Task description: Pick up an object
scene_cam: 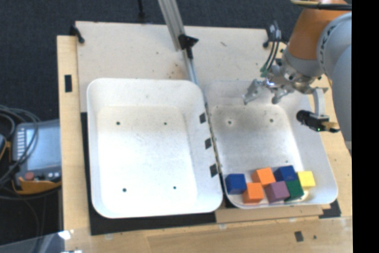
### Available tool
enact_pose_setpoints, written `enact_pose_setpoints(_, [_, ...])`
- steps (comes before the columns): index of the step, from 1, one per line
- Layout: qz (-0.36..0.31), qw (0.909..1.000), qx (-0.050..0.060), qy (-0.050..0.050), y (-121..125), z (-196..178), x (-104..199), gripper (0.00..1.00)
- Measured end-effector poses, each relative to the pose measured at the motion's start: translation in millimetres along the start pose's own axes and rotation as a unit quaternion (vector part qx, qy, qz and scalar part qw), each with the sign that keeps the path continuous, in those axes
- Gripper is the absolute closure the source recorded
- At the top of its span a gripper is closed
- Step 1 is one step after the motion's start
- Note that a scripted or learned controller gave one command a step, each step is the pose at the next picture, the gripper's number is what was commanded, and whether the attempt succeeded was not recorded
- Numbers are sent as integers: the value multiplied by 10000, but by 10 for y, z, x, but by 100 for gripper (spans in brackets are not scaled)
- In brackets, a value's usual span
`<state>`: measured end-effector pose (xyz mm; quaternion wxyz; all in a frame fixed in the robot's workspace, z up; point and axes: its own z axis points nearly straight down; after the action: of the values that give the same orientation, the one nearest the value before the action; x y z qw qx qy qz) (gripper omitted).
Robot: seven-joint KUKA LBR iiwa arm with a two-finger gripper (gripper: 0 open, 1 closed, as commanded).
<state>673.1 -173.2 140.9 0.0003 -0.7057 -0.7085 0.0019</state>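
Observation:
Several small blocks lie clustered at the near edge of the right bin (308, 145): a blue block (235, 182), two orange blocks (265, 175) (254, 192), a purple block (276, 191), a green block (294, 189), a second blue block (286, 173) and a yellow block (306, 179). My gripper (263, 92) hangs over the far edge of the right bin, well away from the blocks. Its fingers (251, 93) are spread apart with nothing between them.
The left bin (148, 145) sits beside the right one. A slanted metal rail (169, 3) rises from the bench behind the bins. A pale bench surface (136, 50) lies beyond both bins.

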Motion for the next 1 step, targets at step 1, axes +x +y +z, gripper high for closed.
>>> enact_pose_setpoints(1, [-5,10000,1,3,-3,459,-5,0])
